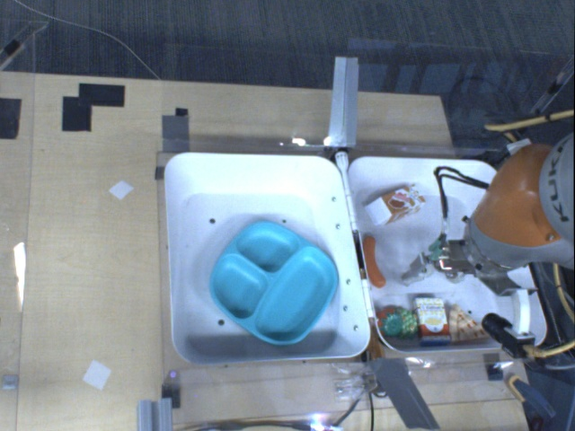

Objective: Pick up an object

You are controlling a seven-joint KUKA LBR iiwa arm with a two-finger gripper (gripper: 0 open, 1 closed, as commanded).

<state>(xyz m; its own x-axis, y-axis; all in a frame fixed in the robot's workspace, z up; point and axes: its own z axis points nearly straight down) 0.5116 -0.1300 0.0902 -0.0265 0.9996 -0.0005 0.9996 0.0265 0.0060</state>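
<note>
Looking down at two white bins side by side on the wooden bench. Left bin [184,241] has a blue divided plate [274,281] sitting roughly mid-bin, shifted toward the near side, three compartments, rotated at an angle to the bin walls.

Right bin [467,167] has the small stuff:
- a packet with orange-brown print [396,204] on the far-left side of the bin floor, well apart from the rest
- an orange-red sausage-shaped item [371,259] lying along the left wall, long axis running near to far
- a green leafy item [399,322] at the near-left corner
- a small box with red and yellow print [431,318] just right of the green item, touching or nearly so
- a tan patterned item [465,326] just right of the box (too small to say what it is)

Arm comes in from the right, orange band [514,206] above the wrist over the right half of the right bin. Gripper [427,265] is low in the middle of that bin, pointing left, between the packet on the far side and the near-side row of items. Cannot tell whether it's apart or together, metal parts blur at this angle. Nothing visibly between them. A black cable [443,191] loops from the wrist over the bin's far side.

Sausage item sits just left of the gripper tip, with a gap showing between them
</note>
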